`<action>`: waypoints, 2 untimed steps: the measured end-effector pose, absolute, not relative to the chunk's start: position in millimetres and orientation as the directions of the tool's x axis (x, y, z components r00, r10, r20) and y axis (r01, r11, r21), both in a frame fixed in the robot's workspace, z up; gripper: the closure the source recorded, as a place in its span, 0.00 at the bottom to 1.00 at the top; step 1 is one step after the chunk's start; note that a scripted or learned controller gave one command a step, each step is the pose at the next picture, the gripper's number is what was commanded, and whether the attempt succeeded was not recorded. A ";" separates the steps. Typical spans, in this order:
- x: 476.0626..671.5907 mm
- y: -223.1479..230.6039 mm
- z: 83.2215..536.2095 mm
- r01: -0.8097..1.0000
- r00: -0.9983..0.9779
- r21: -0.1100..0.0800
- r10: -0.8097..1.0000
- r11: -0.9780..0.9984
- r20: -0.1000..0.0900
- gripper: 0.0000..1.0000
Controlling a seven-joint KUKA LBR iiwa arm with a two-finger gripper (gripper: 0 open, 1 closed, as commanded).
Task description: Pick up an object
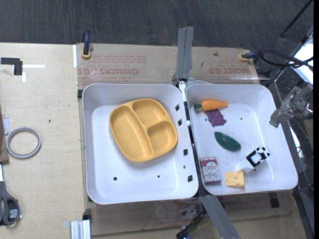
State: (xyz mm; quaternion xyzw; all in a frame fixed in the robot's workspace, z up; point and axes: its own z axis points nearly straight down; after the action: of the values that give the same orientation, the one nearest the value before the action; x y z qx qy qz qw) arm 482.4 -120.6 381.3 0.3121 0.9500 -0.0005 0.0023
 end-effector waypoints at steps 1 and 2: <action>480.9 -162.6 387.7 0.382 -0.924 0.000 0.382 0.924 -0.004 1.00; 478.8 -220.8 381.9 0.754 -0.657 -0.001 0.754 0.657 -0.002 1.00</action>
State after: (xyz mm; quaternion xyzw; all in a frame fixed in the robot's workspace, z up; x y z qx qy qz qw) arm 478.8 -220.8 381.9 0.4144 0.9101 -0.0009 0.0007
